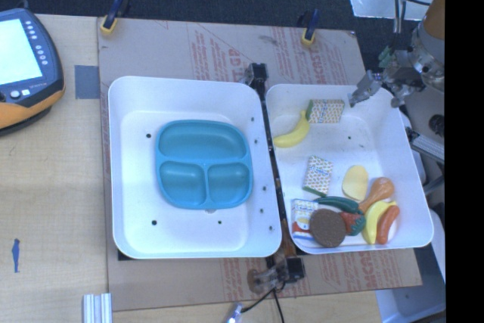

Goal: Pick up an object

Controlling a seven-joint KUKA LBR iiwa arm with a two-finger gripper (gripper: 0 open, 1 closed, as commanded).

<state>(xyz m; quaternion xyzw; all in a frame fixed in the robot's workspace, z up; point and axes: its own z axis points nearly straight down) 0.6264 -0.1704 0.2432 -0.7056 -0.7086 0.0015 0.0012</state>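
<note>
The claw (pixel 361 93) hovers over the right bin's (pixel 412 155) upper right rim; whether released or clenched cannot be told. The nearest object, a checkered packet (pixel 327 111), lies flat just left of it, long axis across the bin, banana (pixel 293 132) beside. White bin floor around it lies bare, giving room
</note>
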